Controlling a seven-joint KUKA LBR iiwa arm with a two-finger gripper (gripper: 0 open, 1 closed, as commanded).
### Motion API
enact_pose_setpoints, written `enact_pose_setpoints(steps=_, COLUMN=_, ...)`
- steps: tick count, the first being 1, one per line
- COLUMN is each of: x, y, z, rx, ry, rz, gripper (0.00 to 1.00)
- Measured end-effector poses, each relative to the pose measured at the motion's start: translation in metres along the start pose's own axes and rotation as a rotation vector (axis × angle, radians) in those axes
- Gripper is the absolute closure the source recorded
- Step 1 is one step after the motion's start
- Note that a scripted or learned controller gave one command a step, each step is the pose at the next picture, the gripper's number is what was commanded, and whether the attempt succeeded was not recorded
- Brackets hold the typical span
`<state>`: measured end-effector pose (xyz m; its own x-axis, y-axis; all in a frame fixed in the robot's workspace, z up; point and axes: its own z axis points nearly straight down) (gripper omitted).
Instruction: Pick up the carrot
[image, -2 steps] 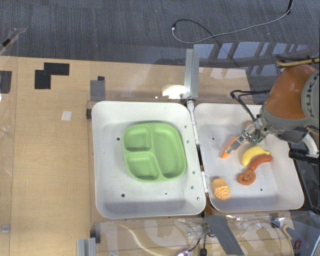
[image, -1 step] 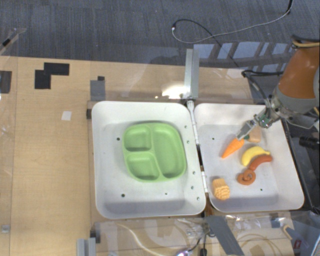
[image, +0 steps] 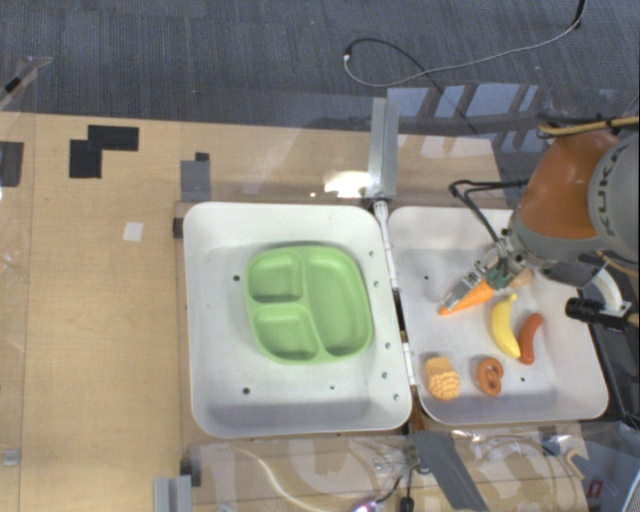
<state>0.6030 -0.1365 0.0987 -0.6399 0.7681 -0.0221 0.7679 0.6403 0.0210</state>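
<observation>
The orange carrot (image: 466, 298) is in the right bin (image: 430, 240), near its middle, with its pointed tip toward the left. My gripper (image: 489, 277) comes down from the right onto the carrot's thick end. Its fingers (image: 472, 283) are closed on that end. The grey arm with the orange band (image: 562, 195) hangs over the bin's upper right part and hides the floor there.
A yellow banana (image: 503, 327) and a red sausage (image: 529, 337) lie just right of the carrot. A corn piece (image: 442, 377) and a brown pretzel (image: 489, 376) sit near the front wall. The left bin (image: 215, 300) holds a green divided plate (image: 304, 303).
</observation>
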Motion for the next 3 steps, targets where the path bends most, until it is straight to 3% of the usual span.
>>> enact_pose_setpoints(steps=1, x=0.031, y=-0.009, z=0.007, rx=0.011, ry=0.01, rz=0.098, gripper=0.0)
enact_pose_setpoints(steps=2, x=0.019, y=-0.018, z=0.008, rx=0.012, ry=0.014, rz=0.186, gripper=0.0)
enact_pose_setpoints(steps=3, x=-0.025, y=-0.013, z=0.009, rx=0.013, ry=0.012, rz=0.054, gripper=0.0)
